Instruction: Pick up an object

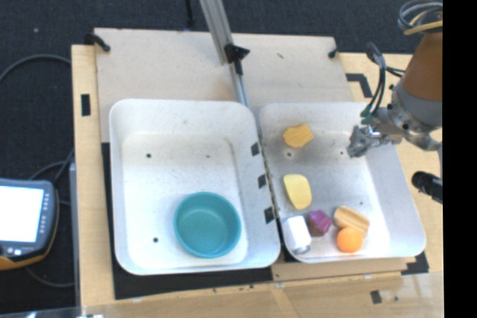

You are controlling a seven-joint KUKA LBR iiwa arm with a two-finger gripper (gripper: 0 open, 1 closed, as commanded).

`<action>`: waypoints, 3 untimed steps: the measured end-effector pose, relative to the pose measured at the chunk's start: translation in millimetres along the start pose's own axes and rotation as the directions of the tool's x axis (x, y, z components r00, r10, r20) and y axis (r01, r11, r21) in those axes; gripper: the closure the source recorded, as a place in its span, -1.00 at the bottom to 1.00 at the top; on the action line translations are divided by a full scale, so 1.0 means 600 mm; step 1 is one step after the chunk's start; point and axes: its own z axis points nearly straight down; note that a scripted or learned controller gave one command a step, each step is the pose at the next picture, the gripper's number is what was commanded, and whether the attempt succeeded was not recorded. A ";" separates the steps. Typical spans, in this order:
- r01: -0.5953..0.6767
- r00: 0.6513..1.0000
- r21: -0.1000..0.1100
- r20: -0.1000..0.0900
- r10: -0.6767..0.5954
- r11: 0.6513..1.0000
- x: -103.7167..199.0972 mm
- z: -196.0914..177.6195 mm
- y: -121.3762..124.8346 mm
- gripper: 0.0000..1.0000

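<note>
When reading the view from above, locate the claw (361, 139) over the far right part of the right bin (387, 190), close to that bin's right wall, at the end of the arm (425, 78). Treat the claw's state as impossible to tell at this size; record nothing as visibly held.

Surroundings and obstructions:
- Find the orange-yellow piece (298, 135) to the left of the claw, apart from it, with bare bin floor between.
- Find the pale yellow block (298, 191) nearer the camera, beside the bin's left wall.
- Note a cluster along the near edge: white cylinder (298, 233), small purple item (320, 222) touching or just beside it, tan block (350, 218), and orange ball (349, 240) tight against the tan block.
- Note the teal bowl (208, 224), upright, in the near part of the left bin (127, 160).
- Note the aluminium mast (212, 4) rising from the table (171, 63) behind the seam between the bins, well clear of the claw.
- Note the handheld screen (22, 223) off the table's left edge.

Markings: treat the lit screen as too small to read.

Orientation:
- Pale yellow block: long axis running far to near.
- White cylinder: lying down, long axis far to near, slightly slanted.
- Tan block: long axis slanted from far-left to near-right.
</note>
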 end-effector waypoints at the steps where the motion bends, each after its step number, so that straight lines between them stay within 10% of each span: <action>1: 0.006 1.000 0.004 -0.004 -0.006 1.000 0.098 -0.006 0.005 1.00; 3: 0.004 1.000 0.006 -0.003 -0.004 1.000 0.274 -0.008 -0.033 1.00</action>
